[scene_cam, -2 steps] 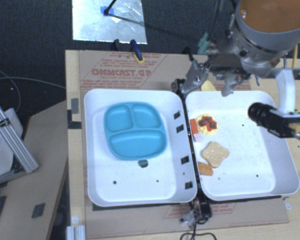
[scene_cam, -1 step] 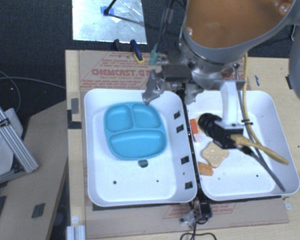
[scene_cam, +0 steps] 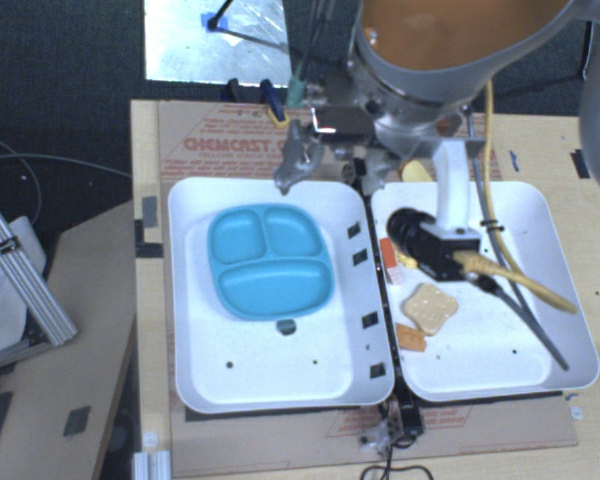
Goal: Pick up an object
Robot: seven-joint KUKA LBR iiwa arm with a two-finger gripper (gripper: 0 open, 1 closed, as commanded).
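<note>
We read one marking: "CHEMCAST" in red capitals, printed on the brown cardboard sheet [scene_cam: 230,138] beneath the bins, along its far edge. Smaller red print follows it and recurs at the near edge; we find it illegible.

A shiny foil sheet [scene_cam: 217,23] lies beyond the printed cardboard [scene_cam: 225,140], aluminium framing [scene_cam: 20,283] at left.
</note>
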